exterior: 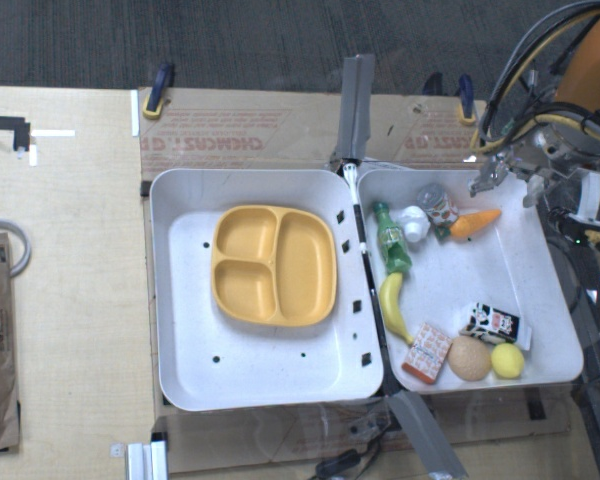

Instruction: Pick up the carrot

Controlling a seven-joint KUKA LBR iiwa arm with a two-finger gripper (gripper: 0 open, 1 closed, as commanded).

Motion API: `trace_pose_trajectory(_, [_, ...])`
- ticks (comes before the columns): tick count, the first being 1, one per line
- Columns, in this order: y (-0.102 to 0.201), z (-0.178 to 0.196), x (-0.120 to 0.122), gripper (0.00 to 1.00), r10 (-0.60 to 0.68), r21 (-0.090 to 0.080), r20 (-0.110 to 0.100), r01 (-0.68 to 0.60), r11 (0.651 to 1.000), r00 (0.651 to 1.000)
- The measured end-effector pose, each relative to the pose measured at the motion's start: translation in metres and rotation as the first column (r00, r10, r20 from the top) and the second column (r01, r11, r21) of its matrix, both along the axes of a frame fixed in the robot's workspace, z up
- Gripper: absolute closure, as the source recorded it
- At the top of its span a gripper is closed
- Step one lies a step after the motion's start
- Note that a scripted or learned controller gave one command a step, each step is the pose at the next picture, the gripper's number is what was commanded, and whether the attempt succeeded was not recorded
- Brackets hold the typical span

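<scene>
Camera view: the carrot (476, 223) lies in the right bin (540, 298), near its far wall, just right of a small jar (440, 212) and a green bottle (390, 236). The gripper (510, 173) hangs beyond the carrot, over the bin's far right corner; whether it is wide or narrow, I cannot tell.

Left bin (175, 298): yellow divided plate (275, 265). Right bin (550, 288): green bottle (391, 238), banana (393, 308), snack packet (426, 352), milk carton (493, 324), lemon (507, 361), beige ball (469, 359).
</scene>
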State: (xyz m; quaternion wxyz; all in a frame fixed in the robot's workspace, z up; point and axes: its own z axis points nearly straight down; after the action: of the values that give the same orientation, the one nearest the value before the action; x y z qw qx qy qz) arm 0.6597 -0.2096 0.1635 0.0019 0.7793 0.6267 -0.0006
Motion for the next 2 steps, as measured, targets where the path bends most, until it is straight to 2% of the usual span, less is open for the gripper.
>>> trace_pose_trajectory(1, [-0.0061, 0.0019, -0.0006, 0.00, 0.127, 0.001, -0.003, -0.127, 0.992, 0.992])
trace_pose_trajectory(2, [-0.0095, 0.0015, -0.0003, 0.00, 0.195, 0.000, -0.002, -0.195, 0.981, 0.981])
